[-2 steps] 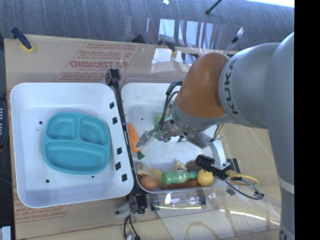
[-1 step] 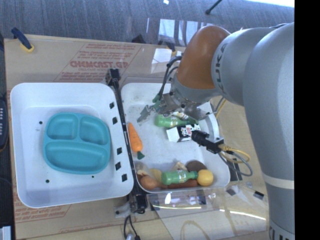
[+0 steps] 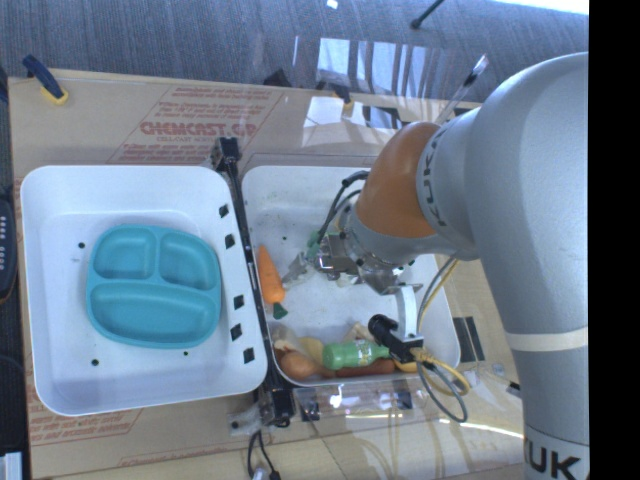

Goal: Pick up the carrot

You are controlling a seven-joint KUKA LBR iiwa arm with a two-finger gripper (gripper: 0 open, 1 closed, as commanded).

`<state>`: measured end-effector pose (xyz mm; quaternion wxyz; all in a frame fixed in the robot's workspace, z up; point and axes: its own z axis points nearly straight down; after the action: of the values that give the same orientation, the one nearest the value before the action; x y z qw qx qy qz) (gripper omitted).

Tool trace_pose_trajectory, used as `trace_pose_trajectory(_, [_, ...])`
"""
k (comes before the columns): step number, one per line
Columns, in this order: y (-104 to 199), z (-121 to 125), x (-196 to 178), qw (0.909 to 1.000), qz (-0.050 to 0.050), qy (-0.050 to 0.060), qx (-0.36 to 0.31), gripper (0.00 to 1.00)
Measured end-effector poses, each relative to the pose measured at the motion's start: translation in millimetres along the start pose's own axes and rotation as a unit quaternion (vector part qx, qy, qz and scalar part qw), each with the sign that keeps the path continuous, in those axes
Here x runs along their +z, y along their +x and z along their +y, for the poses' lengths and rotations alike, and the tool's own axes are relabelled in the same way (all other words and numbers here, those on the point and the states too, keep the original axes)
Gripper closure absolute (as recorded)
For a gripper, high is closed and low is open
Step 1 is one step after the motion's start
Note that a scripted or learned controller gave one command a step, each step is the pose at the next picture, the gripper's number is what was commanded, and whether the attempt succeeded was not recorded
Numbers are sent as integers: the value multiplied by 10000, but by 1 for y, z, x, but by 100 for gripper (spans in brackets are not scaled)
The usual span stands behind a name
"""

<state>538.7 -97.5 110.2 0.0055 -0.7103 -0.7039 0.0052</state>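
Looming large at the right, the grey arm [image 3: 530, 228] bends over the right bin [image 3: 300, 193], its orange band [image 3: 400, 183] above the wrist. Its gripper [image 3: 305, 263] points toward the bin's left wall, probably because the carrot [image 3: 269, 276] lies right against that wall, just beside the tips. Whether the tips are apart or together I cannot tell; glare and cables blur them. Other toy foods, a green bottle [image 3: 355, 353] among them, crowd the bin's near edge. A teal divided plate [image 3: 155, 285] sits in the left bin [image 3: 50, 198], well apart.
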Motion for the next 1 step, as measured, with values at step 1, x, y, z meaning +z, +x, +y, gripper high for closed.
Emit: trace_pose_trajectory(1, [0, -18, 17, 9947, -15, -72, 1021, 0])
